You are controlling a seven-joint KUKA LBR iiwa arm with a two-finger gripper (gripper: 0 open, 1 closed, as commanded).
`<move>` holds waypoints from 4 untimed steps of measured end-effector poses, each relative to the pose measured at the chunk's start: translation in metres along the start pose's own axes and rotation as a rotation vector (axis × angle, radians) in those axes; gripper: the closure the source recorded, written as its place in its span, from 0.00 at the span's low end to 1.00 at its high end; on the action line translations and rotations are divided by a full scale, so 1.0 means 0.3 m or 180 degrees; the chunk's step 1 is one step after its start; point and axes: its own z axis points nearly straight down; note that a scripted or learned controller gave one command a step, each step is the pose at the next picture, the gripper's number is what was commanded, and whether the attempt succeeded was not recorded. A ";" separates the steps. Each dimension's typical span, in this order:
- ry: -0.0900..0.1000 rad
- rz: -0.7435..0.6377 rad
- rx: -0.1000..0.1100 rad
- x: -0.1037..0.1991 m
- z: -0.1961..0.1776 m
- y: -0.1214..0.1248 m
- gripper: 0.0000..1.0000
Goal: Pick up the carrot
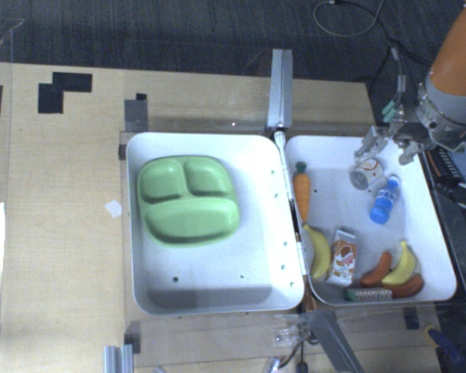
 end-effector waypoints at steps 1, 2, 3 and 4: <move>-0.0001 -0.0104 -0.0006 0.082 0.546 -0.051 0.00; -0.0014 -0.0386 -0.0033 0.060 0.646 0.029 0.00; -0.0003 -0.0392 -0.0055 0.070 0.606 0.037 1.00; -0.0006 -0.0432 -0.0017 -0.111 0.322 -0.248 1.00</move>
